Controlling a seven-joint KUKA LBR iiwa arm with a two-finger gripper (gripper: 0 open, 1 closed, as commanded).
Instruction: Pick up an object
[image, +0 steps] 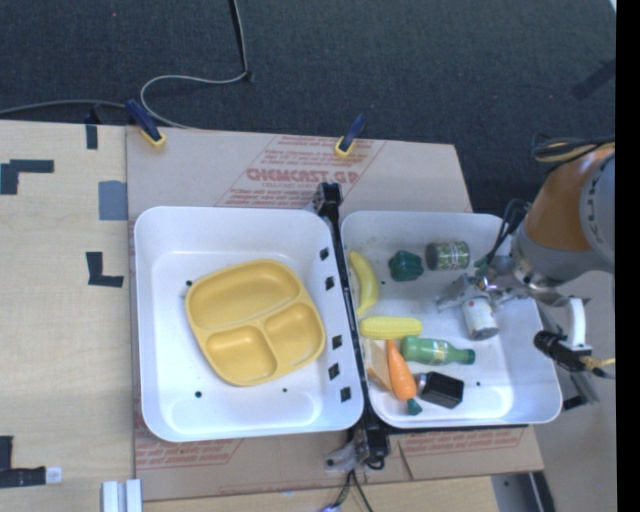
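- Where the arm (572, 215) reaches in from the right, its grey body and orange band hang over the right bin (520, 400), wrist bent down toward the bin's right part.
- Its gripper (478, 296) sits low among the objects, with metal parts spread just beside a small grey cylinder (480, 318); I cannot tell how far the fingers are parted or whether they hold anything.
- Near it lie a can (447, 256), a dark green piece (405, 265), a green bottle (437, 351), a corn cob (391, 327), a banana (365, 282), a carrot (400, 376) and a black block (440, 389).
- A yellow divided plate (256, 320) fills the left bin (170, 400).
- The arm's upper part is cut off at the right.
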